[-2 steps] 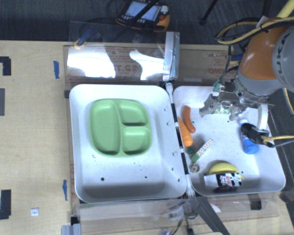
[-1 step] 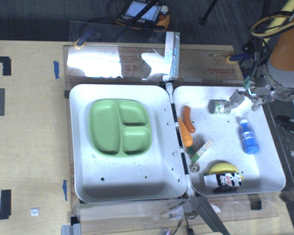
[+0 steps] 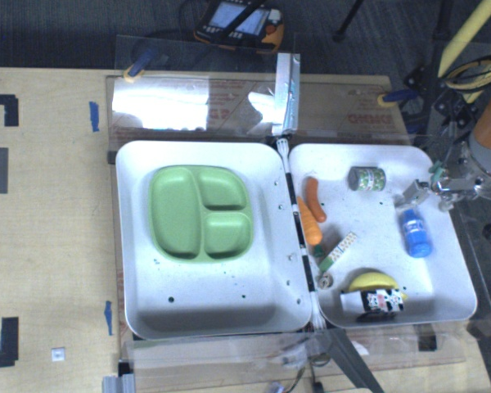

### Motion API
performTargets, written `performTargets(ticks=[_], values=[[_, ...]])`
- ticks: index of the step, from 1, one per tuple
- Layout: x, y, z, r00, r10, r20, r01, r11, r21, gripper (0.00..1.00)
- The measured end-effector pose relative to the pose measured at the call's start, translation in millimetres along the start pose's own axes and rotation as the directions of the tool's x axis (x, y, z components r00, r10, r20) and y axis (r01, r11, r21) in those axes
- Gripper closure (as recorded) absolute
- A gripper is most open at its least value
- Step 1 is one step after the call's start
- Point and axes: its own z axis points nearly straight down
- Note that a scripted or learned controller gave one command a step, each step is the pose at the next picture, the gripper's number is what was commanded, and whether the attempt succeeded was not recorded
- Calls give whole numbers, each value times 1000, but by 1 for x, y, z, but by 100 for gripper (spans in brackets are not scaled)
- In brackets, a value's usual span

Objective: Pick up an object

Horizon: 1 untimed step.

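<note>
One tool (image 3: 442,188) hangs over the right bin's (image 3: 458,301) far right rim; whether it is apart or together I cannot tell, and nothing shows in it. Nearest, just below and to its left, lies the blue bottle (image 3: 415,234), long axis running toward the near rim. Farther off sit the can (image 3: 367,178), carrots (image 3: 312,211) and banana (image 3: 371,282).

Arm (image 3: 489,129) cut off by right edge, tool (image 3: 442,185) fingers too small to tell
</note>
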Motion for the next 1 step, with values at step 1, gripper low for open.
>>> performTargets(ticks=[1], values=[[0,3,13,999,-38,6,38,999,-18,0]])
